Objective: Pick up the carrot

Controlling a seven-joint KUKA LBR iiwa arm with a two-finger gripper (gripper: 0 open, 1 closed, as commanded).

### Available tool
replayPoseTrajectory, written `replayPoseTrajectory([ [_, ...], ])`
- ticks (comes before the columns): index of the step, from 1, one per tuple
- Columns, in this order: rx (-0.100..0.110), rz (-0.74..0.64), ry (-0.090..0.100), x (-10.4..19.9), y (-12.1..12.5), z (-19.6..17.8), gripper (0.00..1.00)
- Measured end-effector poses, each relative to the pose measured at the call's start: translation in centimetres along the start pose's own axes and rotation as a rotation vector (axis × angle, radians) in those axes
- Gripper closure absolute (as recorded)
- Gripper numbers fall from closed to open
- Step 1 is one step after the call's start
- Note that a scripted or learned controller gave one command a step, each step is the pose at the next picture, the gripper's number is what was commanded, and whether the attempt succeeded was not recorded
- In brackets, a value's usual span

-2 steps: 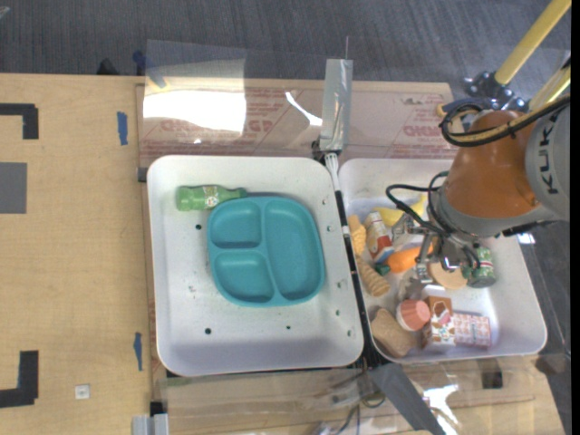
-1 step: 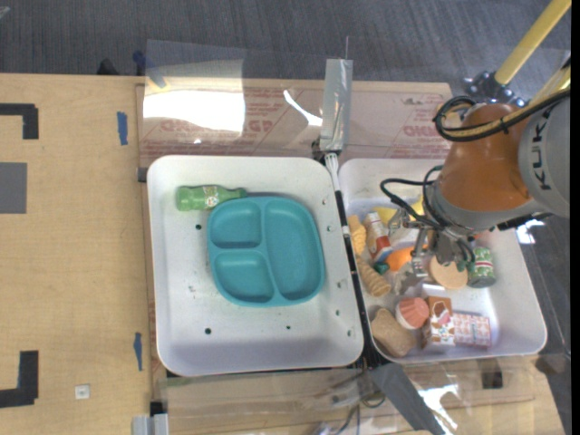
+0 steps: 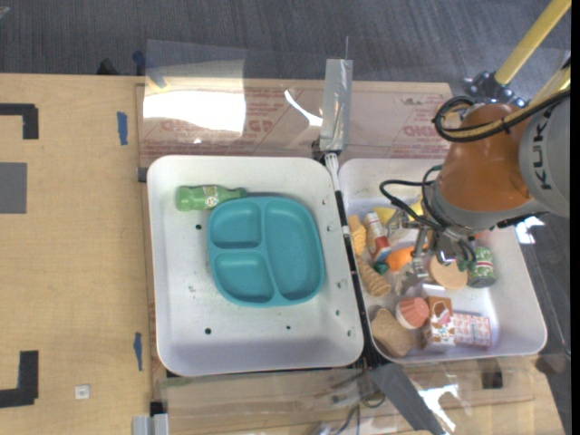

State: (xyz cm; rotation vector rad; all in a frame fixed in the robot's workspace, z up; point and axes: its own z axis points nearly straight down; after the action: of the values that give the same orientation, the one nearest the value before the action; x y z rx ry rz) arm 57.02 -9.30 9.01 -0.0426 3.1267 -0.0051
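Grey floor lies behind a tan bench [image 3: 63, 270] that bears two shallow white bins side by side. Reaching in from the right, the grey arm [image 3: 489, 166] with its orange band hangs over the right bin [image 3: 526, 329]. A teal divided plate [image 3: 265, 247] fills the middle of the left bin [image 3: 172, 333], with a green bottle [image 3: 207, 197] lying just beside its upper left corner. Toy foods crowd the right bin: a printed box [image 3: 462, 330] near the front, a small can [image 3: 481, 266] and a round cookie [image 3: 448, 272]. The gripper [image 3: 419, 263] hangs low among them; whether its fingers are parted or closed cannot be told. The orange carrot [image 3: 396, 260] lies just left of it.
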Motion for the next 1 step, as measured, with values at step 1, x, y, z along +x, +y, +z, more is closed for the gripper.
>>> replayPoseTrajectory([
  [1,-0.002,0.417,0.002,0.3,-0.37,0.02,0.0],
])
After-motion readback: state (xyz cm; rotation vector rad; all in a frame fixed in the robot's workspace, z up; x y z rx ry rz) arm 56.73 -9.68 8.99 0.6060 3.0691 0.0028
